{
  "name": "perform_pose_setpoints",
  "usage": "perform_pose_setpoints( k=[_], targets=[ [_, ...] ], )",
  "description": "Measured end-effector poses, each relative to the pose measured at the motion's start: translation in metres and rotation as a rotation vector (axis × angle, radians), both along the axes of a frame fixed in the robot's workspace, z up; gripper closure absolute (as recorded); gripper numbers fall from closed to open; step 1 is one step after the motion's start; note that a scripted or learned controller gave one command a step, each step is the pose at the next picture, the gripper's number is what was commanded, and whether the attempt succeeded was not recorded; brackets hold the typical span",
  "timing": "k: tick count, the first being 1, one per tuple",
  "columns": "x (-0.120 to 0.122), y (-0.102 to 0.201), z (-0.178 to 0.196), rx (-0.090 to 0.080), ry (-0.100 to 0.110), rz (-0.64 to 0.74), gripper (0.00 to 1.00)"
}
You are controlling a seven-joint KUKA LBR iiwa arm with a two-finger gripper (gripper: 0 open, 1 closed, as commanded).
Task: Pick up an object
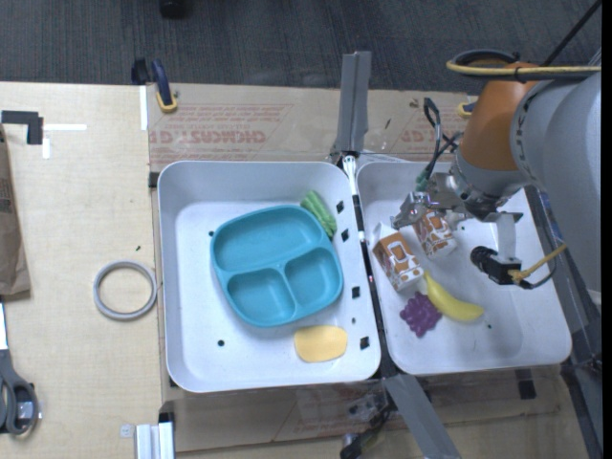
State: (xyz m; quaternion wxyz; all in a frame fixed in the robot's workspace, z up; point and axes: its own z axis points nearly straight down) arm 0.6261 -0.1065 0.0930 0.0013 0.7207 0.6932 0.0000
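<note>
1. The gripper (426, 210) sat low in the right bin (535, 338), at its upper-left part, with the grey arm (564, 132) and its orange band (497, 122) coming in from the right above it. Whether it was gripping anything: cannot tell.
2. A small orange-and-white box (437, 232) lay right under the gripper; contact was not clear from this angle.
3. A second, similar carton (399, 260) lay just down-left of the gripper, close to the wall shared with the left bin (182, 285).
4. Further below the gripper: a banana (451, 300), and purple grapes (420, 314) touching the banana's left side.
5. A black cable fitting (490, 262) hung off the arm just down-right of the gripper, above the bin floor.
6. Room: the shared wall was near on the gripper's left and the bin's back rim close above it. Open white floor lay to the lower right, past the banana.
7. Left bin, well left of the gripper: a blue divided plate (276, 265) filled the middle, a green pod (319, 212) touched its upper-right rim, and a yellow lemon-like piece (320, 343) lay just below it.
8. On the bench (76, 208) far left: a grey ring (125, 289), and scissors (14, 400) at the edge.
</note>
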Motion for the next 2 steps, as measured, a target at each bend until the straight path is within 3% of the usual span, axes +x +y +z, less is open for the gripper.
perform_pose_setpoints(
  k=[1, 2],
  targets=[
    [0.000, -0.001, 0.009, -0.001, 0.002, 0.001, 1.00],
    [0.001, 0.053, 0.099, 0.000, 0.002, 0.177, 1.00]
  ],
)
